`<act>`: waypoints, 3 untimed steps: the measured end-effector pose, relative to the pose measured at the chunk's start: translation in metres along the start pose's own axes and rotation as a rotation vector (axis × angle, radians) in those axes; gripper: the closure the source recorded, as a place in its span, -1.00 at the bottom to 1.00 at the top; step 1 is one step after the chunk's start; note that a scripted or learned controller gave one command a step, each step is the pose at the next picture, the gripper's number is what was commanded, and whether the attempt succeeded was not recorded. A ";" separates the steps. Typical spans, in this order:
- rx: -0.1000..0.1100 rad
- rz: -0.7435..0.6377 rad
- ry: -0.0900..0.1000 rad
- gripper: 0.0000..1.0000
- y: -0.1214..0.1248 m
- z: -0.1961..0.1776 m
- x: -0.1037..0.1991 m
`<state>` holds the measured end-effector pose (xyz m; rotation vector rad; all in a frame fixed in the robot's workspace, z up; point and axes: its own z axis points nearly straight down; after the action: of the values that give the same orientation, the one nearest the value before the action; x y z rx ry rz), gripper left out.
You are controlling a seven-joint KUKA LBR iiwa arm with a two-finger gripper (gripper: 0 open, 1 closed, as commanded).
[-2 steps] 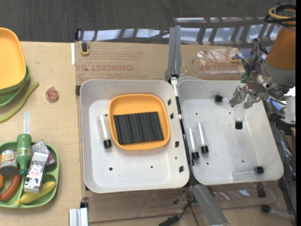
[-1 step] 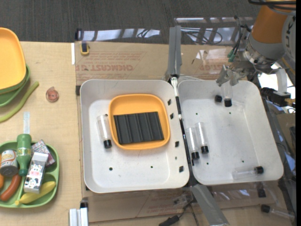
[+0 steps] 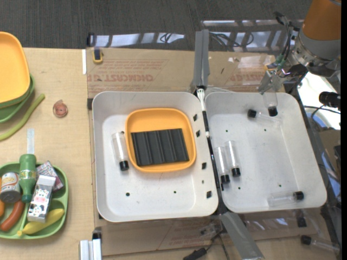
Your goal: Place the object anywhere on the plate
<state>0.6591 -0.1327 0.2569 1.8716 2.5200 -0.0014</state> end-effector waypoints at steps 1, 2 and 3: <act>-0.001 -0.233 0.000 1.00 -0.010 0.001 -0.034; 0.000 -0.436 0.002 1.00 -0.026 0.053 -0.086; -0.003 -0.564 -0.001 1.00 -0.026 -0.001 -0.081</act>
<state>0.6574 -0.2174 0.2577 1.0954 2.9393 0.0002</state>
